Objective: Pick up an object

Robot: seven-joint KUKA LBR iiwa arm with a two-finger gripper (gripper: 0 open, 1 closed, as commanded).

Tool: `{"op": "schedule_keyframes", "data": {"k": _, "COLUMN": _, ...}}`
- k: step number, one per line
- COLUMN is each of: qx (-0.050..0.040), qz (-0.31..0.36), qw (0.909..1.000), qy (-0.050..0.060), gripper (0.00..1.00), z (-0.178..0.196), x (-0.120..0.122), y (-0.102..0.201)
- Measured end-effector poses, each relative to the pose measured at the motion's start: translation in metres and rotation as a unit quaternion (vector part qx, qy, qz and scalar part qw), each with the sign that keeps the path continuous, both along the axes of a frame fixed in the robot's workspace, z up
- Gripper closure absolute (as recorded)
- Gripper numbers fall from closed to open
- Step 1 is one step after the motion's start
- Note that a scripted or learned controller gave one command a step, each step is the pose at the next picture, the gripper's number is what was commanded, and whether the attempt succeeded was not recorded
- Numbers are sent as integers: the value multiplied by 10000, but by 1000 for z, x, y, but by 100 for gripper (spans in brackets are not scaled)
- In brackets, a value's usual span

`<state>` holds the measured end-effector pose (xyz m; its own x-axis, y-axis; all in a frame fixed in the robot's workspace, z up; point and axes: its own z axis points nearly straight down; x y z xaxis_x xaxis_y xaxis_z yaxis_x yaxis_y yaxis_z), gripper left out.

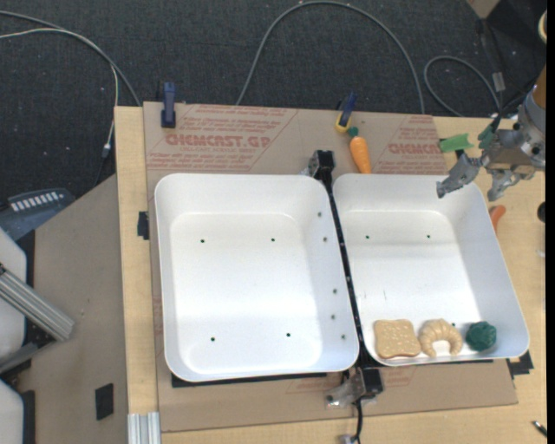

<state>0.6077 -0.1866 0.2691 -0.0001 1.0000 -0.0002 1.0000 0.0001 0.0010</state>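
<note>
Three small things lie in a row along the near edge of the right bin point(486, 227) — a toast-like slice point(395, 338), a croissant point(440, 336) and a dark green ball point(481, 335) — and any of them would serve as the object to pick. The gripper point(479, 175) hangs above the far right corner of that bin, well apart from the row, its two fingers spread wide with nothing between them. The trouble I would expect comes from crowding: slice and croissant touch or nearly touch, and all three sit hard against the bin's sloping near wall, so a finger coming down could land on a neighbour or on the wall and nudge the target aside; the ball could also roll from a closing grip. The left bin point(251, 186) stands just beside the right one, both on a cardboard sheet point(217, 139) clamped at its far edge. An orange carrot-like piece point(360, 153) lies outside the bins on that sheet, and cables point(347, 17) loop over the dark carpet point(69, 104) beyond.
</note>
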Motion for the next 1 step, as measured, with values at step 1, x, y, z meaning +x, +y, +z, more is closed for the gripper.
{"op": "schedule_keyframes", "data": {"k": 1, "qx": 15, "qz": -8, "qw": 10000, "qy": 57, "gripper": 0, "z": -117, "x": -67, "y": 6}}
